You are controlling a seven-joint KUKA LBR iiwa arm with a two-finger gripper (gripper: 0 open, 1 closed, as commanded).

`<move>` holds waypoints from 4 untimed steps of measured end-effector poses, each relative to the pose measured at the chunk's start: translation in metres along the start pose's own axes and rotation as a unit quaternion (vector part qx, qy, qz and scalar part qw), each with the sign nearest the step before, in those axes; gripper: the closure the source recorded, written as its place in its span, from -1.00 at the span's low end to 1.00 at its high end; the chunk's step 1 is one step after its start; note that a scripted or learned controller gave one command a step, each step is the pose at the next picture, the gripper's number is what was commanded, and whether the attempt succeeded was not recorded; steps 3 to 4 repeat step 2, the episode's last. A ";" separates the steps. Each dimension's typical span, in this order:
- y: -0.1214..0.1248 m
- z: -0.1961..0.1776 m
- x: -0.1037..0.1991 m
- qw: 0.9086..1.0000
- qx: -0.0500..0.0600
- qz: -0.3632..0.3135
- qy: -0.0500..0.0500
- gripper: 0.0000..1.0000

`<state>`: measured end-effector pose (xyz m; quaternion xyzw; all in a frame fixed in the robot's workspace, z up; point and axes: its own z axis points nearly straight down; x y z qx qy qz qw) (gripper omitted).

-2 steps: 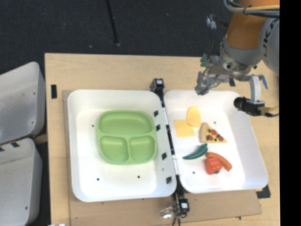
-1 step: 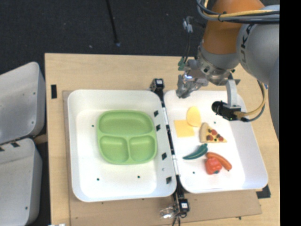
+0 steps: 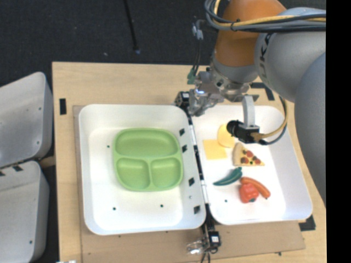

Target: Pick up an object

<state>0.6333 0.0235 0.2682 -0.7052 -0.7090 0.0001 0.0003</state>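
On the wooden desk, the left white bin holds a green three-compartment plastic plate at its centre. The end effector hangs at the 12 o'clock end of the bins' shared rim; whether it is wide or narrow I cannot tell. The right white bin holds a flat yellow cheese square, a triangular pizza slice at its 3 o'clock, a green chilli and a red pepper.

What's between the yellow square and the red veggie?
A curved dark green toy pepper lies between the flat yellow square and the red toy vegetable, in the camera view.
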 end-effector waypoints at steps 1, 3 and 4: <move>-0.015 -0.003 0.050 1.000 0.001 0.000 0.000 1.00; -0.015 -0.003 0.047 1.000 0.000 0.001 0.000 -1.00; -0.015 -0.003 0.047 1.000 0.000 0.001 0.000 -1.00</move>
